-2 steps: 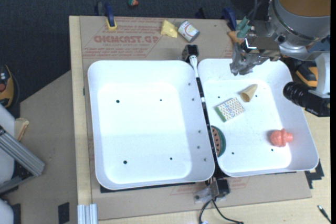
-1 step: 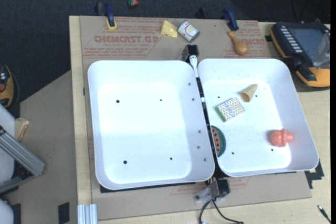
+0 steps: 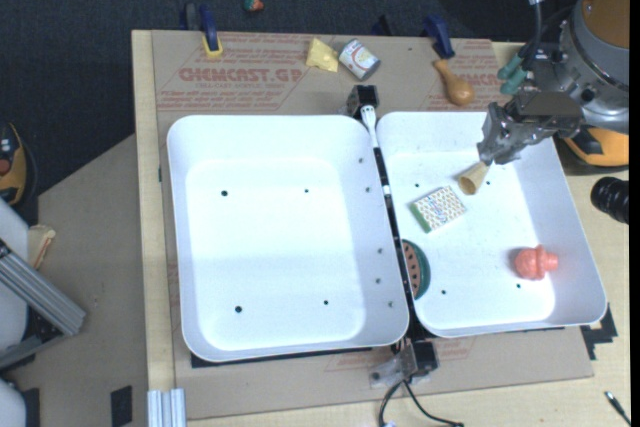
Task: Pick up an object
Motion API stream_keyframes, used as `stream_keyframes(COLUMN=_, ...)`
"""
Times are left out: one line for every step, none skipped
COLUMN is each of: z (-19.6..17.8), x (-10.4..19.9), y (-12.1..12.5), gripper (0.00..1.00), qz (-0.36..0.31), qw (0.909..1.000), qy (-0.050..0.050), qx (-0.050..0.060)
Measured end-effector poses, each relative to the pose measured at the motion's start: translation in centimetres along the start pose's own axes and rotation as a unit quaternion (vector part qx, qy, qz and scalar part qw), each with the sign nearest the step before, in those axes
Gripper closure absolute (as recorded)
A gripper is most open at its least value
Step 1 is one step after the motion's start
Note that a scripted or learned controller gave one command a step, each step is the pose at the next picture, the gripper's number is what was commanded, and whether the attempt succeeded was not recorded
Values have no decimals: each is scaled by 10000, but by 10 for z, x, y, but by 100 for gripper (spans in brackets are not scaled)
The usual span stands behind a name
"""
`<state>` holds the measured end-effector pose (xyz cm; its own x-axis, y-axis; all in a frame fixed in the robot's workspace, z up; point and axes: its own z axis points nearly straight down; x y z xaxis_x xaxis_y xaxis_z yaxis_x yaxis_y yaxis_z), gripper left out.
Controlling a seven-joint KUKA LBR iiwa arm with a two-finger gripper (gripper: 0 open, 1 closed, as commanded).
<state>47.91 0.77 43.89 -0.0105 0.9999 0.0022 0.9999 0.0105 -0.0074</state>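
Camera view: gripper [image 3: 497,151] sits over the upper part of the right bin [image 3: 570,205], arm coming in from the right edge. Fingers point down and left; their spread is not readable at this angle, so grip state cannot be told. A small tan cone-shaped piece [image 3: 473,178] lies on the right bin's floor just below and left of the fingertips, close to them, contact not clear. Further left and lower in the right bin, a flat patterned card with a green edge [image 3: 438,208], tilted. Toward the right bin's lower right, a pink lumpy toy [image 3: 535,262], well apart from the gripper. At the right bin's left wall, low down, a dark round disc with a green rim [image 3: 414,270], half tucked under the divider. Left bin [image 3: 190,155] touches the right bin along that divider. Outside and above the right bin, on the brown board: a tan wooden pin [image 3: 454,82], a small white box [image 3: 359,59], a yellow wedge [image 3: 322,56].
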Motion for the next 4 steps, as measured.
stream_keyframes(z=-102, x=23, y=22, gripper=100, qz=32, qw=9999, qy=-5, qx=-110)
stream_keyframes(z=-29, x=85, y=21, gripper=100, qz=20, qw=10000, qy=-13, qx=6)
stream_keyframes(z=54, x=141, y=36, gripper=100, qz=28, qw=10000, qy=-17, qx=10)
stream_keyframes(z=111, x=197, y=54, gripper=100, qz=26, qw=10000, qy=-17, qx=1)
